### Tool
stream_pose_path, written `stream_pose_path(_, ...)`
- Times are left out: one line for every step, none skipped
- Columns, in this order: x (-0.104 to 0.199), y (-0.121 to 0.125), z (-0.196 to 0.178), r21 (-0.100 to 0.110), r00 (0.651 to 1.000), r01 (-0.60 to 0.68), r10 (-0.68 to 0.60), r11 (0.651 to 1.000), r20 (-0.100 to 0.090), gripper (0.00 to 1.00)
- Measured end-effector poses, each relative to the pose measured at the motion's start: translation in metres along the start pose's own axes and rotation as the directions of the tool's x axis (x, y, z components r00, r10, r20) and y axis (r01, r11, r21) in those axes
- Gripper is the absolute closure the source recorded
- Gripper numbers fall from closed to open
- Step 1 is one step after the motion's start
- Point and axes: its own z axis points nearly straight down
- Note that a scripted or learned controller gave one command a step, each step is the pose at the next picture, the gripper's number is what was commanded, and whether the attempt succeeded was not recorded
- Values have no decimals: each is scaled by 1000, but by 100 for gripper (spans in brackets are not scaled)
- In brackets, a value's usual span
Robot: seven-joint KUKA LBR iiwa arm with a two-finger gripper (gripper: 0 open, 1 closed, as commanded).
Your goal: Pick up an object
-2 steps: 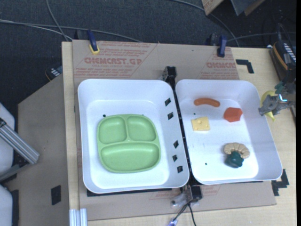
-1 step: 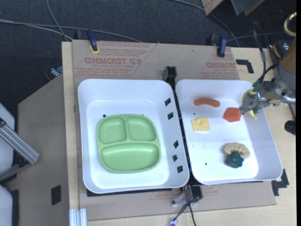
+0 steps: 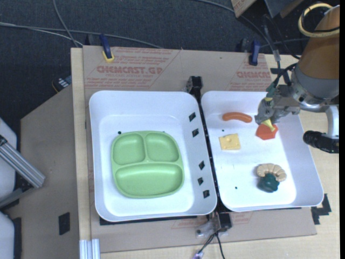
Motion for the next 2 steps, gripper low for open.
stream_pose_path(54, 8, 7, 4, 1000, -2, 2, 1000, 0, 100)
stream_pose_path(106, 27, 20, 1, 1000, -2, 2, 1000, 1, 100)
